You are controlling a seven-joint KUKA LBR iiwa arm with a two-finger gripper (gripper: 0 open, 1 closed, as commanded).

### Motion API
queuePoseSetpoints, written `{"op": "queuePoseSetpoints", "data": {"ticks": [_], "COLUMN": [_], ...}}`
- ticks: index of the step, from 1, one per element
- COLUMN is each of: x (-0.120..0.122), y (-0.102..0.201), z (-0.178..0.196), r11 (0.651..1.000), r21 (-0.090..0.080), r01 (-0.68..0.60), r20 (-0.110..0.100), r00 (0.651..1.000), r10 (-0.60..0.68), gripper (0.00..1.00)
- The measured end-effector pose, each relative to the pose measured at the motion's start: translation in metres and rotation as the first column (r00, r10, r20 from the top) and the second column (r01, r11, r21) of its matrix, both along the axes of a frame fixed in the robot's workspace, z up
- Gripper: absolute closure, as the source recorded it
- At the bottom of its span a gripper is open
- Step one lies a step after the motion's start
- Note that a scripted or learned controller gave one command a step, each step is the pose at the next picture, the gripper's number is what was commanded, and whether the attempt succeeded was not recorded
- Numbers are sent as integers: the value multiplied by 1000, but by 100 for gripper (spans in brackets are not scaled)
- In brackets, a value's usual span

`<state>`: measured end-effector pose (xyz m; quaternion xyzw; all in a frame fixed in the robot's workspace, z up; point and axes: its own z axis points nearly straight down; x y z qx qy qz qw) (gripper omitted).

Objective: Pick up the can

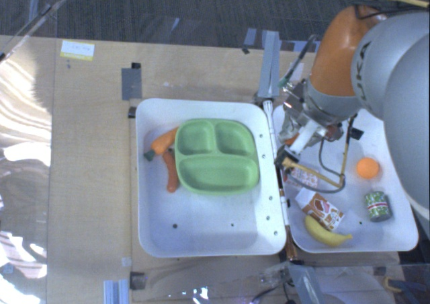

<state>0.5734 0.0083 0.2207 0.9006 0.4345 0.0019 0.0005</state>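
**Gripper low over the right bin, can at the far corner**

The gripper (293, 151) hangs low over the left part of the right shallow white bin (396, 239), near the wall it shares with its neighbour. Whether it is released or clenched cannot be told from this slanted look down; nothing can be made out between its fingers. Above it rises the grey arm with its orange band (339, 47), reaching in from the right and covering much of the bin's upper half.

Just below the gripper lies a small flat packet with a printed wrapper (304, 176). Further toward the near edge sit a red-and-white carton (324, 211) and, touching its lower side, a yellow banana (326, 232). An orange ball (367, 168) rests toward the right, well apart from the gripper.

The small green can (378, 206) stands just below the orange ball, near the right rim of the same bin, well apart from the gripper.

In the left shallow white bin (201, 235), a green three-compartment plastic tray (216, 156) lies toward the top. An orange carrot (161, 142) is tucked against its left edge, with a reddish sausage-shaped piece (172, 173) beside it. Both bins sit on the pale wooden worktop (80, 195).
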Motion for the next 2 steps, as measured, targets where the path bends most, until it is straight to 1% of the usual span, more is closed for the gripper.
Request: {"op": "queuePoseSetpoints", "data": {"ticks": [1, 2], "x": [-37, 34], "y": [61, 34], "z": [-15, 45], "r11": [809, 943], "r21": [3, 0], "r01": [588, 334], "r20": [-2, 1], "r00": [809, 943], "r10": [-588, -334], "gripper": [100, 100]}}
